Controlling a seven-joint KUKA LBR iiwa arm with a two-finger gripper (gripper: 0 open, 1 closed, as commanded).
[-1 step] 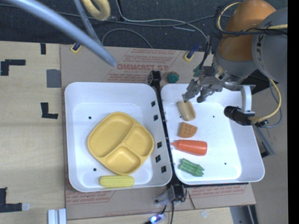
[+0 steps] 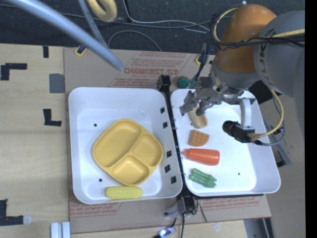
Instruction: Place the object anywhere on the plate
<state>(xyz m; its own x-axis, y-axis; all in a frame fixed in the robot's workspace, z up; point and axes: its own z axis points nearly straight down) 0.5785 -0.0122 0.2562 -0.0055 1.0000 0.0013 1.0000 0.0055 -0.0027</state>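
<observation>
Starting at the left bin (image 2: 79, 148), a yellow divided plate (image 2: 128, 151) lies near its middle, turned at an angle, with three compartments. Just below the plate, against the bin's near wall, rests a yellow corn cob (image 2: 123, 192), lying flat and apart from the plate's rim.

Right of the plate, across the black clips where the two bins meet, sits the right bin (image 2: 262, 177). In it, nearest the plate, an orange carrot (image 2: 202, 155) lies on its side. Below the carrot is a green bean pod (image 2: 203, 177); above it is a tan waffle piece (image 2: 198, 138), close to the carrot but apart from it. Above the waffle stands a small pale tan cylinder (image 2: 198, 120), well right of the plate.

The gripper (image 2: 197, 107) hangs right over that cylinder, its dark fingers on either side of the cylinder's top; whether they press it or stand apart cannot be told. The grey arm with its orange band (image 2: 245, 31) reaches in further right.
</observation>
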